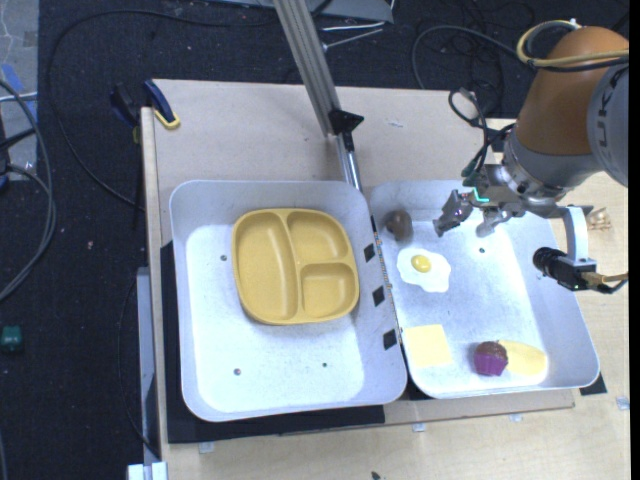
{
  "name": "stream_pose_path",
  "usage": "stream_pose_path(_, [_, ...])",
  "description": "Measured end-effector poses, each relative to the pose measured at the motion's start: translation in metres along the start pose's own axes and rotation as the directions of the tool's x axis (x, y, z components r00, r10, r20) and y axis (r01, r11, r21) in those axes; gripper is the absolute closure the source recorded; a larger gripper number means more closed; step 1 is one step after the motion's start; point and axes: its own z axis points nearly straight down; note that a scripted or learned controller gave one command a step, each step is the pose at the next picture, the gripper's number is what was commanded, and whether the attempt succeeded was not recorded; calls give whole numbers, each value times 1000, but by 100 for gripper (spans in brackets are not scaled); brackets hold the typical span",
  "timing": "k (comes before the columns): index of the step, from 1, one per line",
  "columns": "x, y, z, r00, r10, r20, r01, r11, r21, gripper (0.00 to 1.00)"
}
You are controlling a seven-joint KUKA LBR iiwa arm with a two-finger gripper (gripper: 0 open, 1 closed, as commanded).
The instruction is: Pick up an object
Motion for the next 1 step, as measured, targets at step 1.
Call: stream_pose_path(1, [0,1,-1,1000,0,0,0,1000,-2,0])
